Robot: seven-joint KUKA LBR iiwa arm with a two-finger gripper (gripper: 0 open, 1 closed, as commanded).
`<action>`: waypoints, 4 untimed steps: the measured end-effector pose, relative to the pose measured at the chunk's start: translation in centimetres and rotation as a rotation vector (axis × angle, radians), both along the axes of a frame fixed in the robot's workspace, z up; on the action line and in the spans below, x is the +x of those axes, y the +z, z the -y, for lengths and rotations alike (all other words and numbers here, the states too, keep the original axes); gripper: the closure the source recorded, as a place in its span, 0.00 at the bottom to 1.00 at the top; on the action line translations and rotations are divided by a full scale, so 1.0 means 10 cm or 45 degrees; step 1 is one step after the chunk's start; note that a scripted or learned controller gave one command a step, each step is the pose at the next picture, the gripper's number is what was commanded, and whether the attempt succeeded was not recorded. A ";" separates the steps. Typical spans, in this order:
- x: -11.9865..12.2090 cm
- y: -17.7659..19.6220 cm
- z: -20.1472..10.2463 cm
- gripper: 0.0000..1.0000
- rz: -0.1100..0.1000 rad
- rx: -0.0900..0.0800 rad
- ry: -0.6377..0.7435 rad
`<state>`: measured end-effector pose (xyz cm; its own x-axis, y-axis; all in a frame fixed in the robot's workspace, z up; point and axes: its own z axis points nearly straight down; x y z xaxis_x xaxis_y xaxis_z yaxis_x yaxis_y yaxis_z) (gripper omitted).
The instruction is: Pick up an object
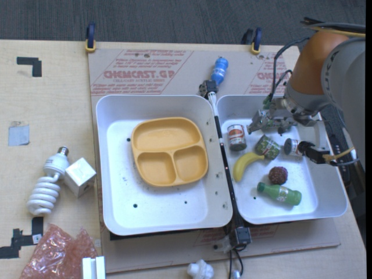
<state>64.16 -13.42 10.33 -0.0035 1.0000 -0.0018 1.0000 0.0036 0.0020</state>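
Green-labelled jar in the right bin, just under the gripper.
A banana lies just beside it, a small can near it, and a dark ball and a green bottle lie nearer the front rim; whether the gripper is wide or narrow cannot be told.

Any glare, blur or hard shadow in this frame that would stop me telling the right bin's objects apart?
Camera view: light even, shadows faint; the right bin is bright but not washed out; banana, green bottle and can stand out clearly, labels too small to read; the gripper is slightly soft and hard to make out.
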 end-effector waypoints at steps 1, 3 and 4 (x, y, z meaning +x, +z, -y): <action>-0.15 -0.10 -0.28 0.00 0.002 -0.005 -0.006; -0.74 -0.10 -0.28 0.00 0.000 -0.005 -0.010; -0.73 -0.01 -0.30 1.00 0.001 0.000 -0.009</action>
<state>56.85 -10.41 10.25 0.0039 1.0000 -0.0021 1.0000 -0.0039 0.0026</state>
